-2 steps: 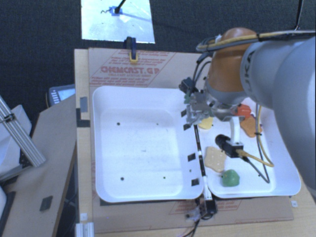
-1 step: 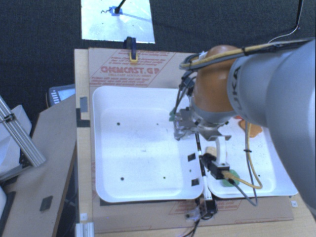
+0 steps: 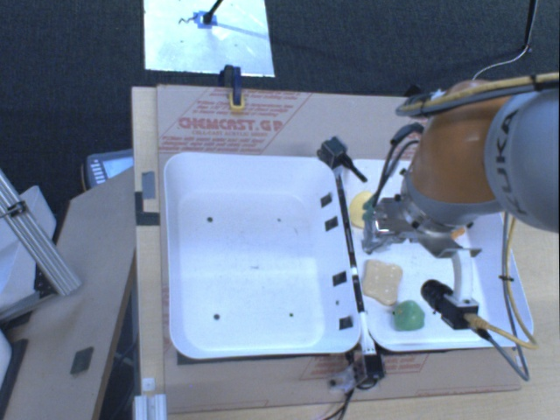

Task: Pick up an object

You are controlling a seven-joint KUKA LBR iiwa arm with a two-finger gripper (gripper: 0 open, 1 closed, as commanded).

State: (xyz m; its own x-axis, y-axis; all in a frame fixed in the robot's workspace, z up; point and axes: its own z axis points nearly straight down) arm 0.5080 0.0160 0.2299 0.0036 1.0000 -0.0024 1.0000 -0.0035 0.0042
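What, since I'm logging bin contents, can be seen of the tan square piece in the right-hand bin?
The tan square piece is a thin, pale beige slab with rounded corners, foam-like in look. It lies flat, slightly askew, on the floor of the right-hand bin, near the dividing wall. A green lump sits at its lower right corner; contact is unclear. The gripper hangs by its upper edge, not holding it.

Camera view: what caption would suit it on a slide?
Grey-and-orange arm hangs over the right bin, which holds a tan square, a green lump and a yellow piece.
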